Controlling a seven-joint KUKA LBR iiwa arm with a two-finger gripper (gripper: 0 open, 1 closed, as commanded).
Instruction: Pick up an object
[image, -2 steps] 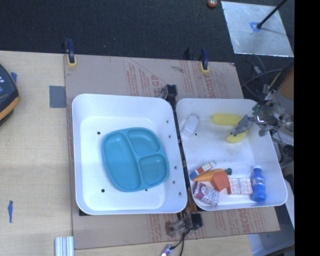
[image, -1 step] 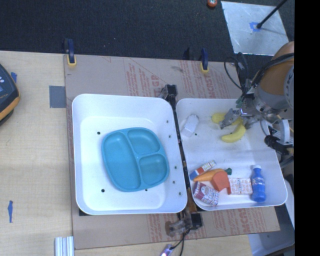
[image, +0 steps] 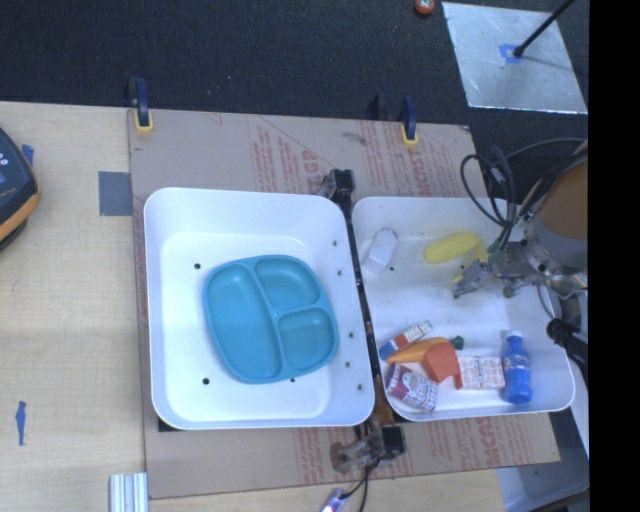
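Pale wooden bench (image: 70, 330) under a brown cardboard sheet (image: 250, 150), dark floor beyond. Left shallow white plastic bin (image: 165, 300) holds a smooth blue three-compartment plate (image: 270, 318), bare white margin all round it. Right white bin (image: 400, 225) is open in its middle; far side has a crumpled clear wrapper (image: 379, 250) and a yellow corn-shaped toy (image: 451, 246). Near edge is crowded: orange carrot-like piece (image: 425, 352), red-white printed packets (image: 412, 387), small blue bottle (image: 516, 368) (lying by the rim). Grey arm's gripper (image: 487, 276) hangs beside the corn toy, fingers spread apart, nothing between them.
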